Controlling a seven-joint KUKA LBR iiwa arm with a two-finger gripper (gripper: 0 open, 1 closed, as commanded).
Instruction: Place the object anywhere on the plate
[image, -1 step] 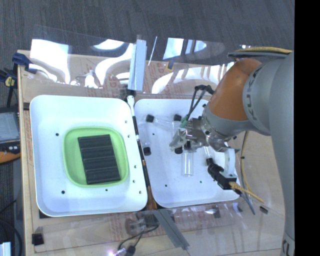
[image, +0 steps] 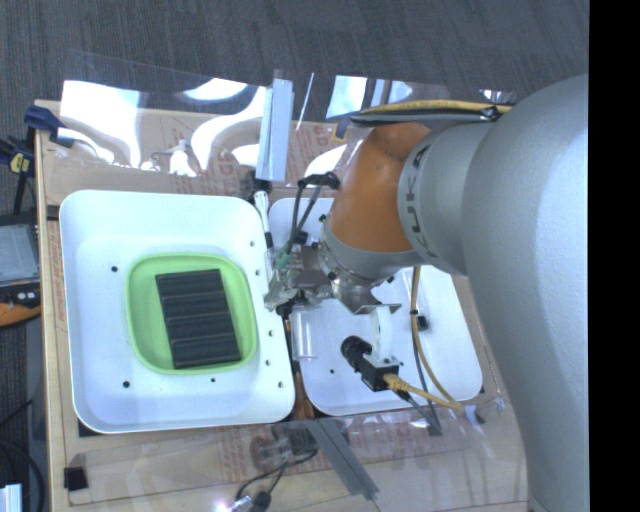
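Over the right bin (image: 455, 375) hangs the arm's wrist, with the gripper (image: 300, 335) low near that bin's left wall; whether it is open or holds anything cannot be told. What the object is, or where it lies, is unclear. The green plate (image: 140, 300), bearing 1 dark ribbed slab (image: 198, 318), sits in the left bin (image: 90, 230), so the carry runs leftward across the walls.

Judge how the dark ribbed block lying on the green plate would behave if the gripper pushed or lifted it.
The dark ribbed block lies flat and low on the green plate, so it probably slides rather than tips or rolls. Its straight edges suggest a stiff body. The ridges may give fingers some purchase, though its material cannot be told from here.
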